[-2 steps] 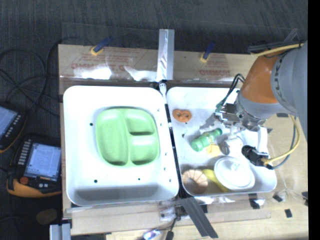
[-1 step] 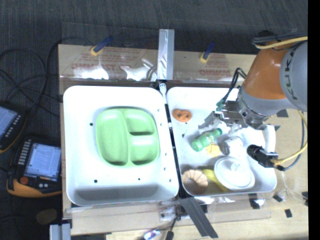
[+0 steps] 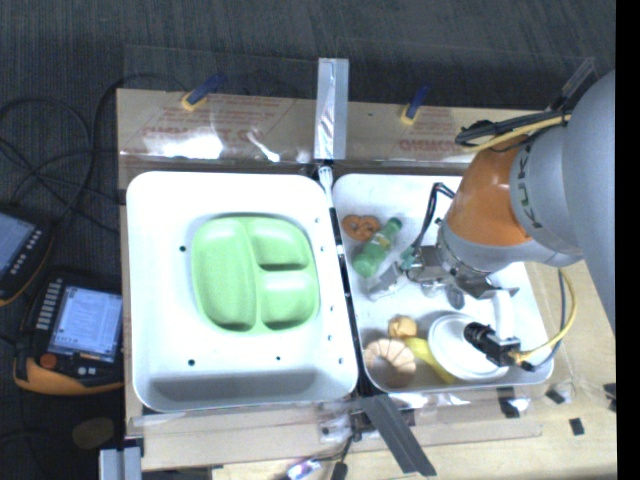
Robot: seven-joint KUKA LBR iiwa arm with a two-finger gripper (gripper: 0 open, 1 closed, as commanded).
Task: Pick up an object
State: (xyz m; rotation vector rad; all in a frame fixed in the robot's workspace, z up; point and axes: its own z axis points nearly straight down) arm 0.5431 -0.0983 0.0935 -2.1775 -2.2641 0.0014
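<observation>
Gripper (image 3: 425, 268) low in right bin (image 3: 530, 193), beside green bottle (image 3: 375, 251); open or closed, impossible to tell. Crowded there: likely glancing off bottle, or nudging pretzel (image 3: 360, 227) instead.

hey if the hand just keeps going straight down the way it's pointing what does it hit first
Probably the right bin's white floor. The hand hangs over a bare patch, with the green bottle just to its left. Depth is hard to judge from above, so it could brush the bottle.

No legible txt anywhere; red print on the clear sheet (image 3: 250, 128) behind bins too blurry to read.
</observation>
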